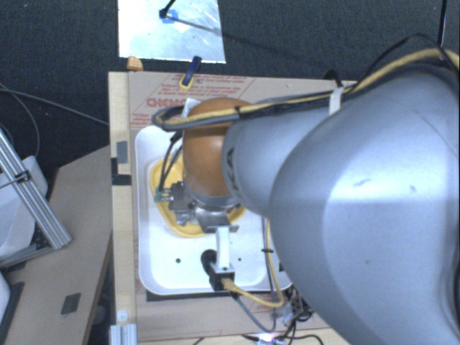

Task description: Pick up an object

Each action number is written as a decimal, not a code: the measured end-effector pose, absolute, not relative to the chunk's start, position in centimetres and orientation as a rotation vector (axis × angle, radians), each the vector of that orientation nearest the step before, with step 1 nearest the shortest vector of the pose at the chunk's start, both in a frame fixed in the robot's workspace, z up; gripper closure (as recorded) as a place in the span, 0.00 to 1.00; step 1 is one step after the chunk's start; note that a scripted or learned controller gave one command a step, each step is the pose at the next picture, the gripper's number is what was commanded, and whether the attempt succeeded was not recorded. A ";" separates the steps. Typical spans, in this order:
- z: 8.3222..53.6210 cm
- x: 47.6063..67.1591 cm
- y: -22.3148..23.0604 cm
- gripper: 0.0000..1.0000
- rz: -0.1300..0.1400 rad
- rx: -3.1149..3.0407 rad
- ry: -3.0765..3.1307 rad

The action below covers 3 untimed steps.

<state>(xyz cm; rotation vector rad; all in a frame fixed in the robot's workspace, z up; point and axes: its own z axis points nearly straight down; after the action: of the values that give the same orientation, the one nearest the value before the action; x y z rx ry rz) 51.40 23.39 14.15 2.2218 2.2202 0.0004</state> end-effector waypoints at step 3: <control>16.3 59.2 23.3 1.00 0.008 2.217 2.219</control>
<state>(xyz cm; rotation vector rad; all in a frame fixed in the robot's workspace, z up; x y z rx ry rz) 59.22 23.34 16.34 2.2174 2.2193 0.0085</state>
